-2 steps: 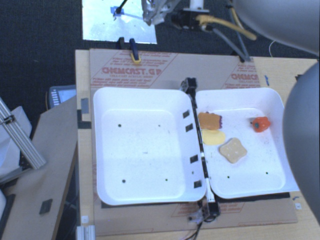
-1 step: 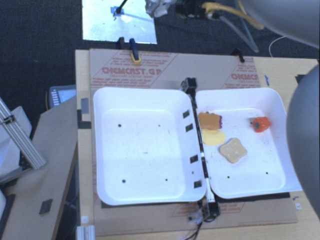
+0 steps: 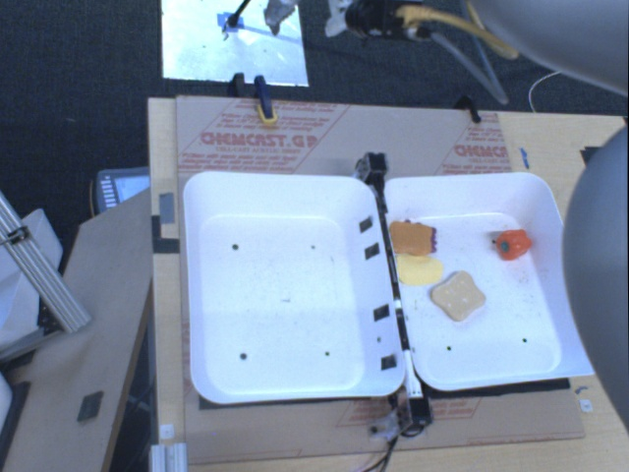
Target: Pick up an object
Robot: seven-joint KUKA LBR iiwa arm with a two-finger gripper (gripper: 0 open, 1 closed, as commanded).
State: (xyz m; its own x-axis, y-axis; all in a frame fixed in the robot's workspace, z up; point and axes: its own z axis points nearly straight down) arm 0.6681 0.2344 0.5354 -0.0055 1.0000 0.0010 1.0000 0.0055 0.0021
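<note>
The pale bread slice lies nearest the camera in the right bin, touching a yellow cheese piece. An orange-brown toast piece sits just beyond, a red pepper apart rightward. All lie well below the gripper, which hangs outside the bins with fingers spread, holding nothing. The left bin adjoins.
</note>
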